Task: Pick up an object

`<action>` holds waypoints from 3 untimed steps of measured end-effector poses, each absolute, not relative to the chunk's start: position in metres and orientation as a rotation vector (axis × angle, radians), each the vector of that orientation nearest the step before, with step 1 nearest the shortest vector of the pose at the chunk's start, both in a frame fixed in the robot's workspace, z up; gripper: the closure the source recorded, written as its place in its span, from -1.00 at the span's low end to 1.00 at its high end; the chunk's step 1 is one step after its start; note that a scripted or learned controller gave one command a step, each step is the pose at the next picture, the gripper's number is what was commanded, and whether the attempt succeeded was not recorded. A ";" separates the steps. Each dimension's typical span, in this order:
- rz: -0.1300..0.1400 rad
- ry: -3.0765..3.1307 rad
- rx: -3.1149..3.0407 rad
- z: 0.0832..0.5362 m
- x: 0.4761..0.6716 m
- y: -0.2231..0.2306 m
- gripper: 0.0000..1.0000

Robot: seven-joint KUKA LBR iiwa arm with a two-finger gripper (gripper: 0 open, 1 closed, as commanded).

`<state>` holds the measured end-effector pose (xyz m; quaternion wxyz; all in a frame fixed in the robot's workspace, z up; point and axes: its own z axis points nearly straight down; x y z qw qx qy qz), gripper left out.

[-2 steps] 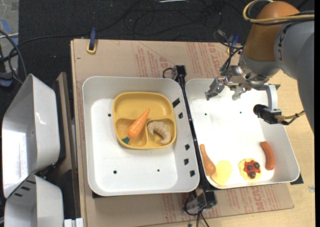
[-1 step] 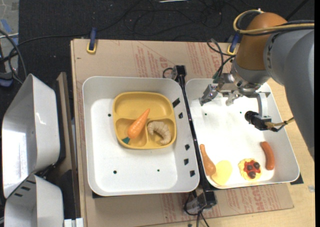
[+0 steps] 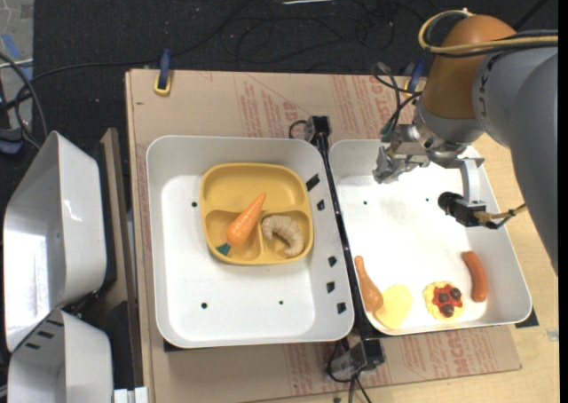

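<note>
Grey arm [image 3: 524,90] hangs over the right white plastic bin [image 3: 404,206], tool [image 3: 390,166] at its top-left corner; grip state unreadable. Nothing lifted, pick not started: small orange sausage [image 3: 477,275] lies near the right wall.

I see open white floor across the middle of the right bin [image 3: 417,224]. A sausage [image 3: 477,275], small pizza [image 3: 445,299] and drumstick [image 3: 368,284] crowd its near edge, while a yellow plate [image 3: 256,212] blocks the left bin's centre.
</note>
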<state>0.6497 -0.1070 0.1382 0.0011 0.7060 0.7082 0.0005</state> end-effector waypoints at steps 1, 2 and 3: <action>0.004 2.216 2.220 0.199 0.646 -0.114 1.00; 0.005 2.221 2.215 0.245 0.655 -0.116 1.00; 0.006 2.221 2.215 0.296 0.656 -0.116 1.00</action>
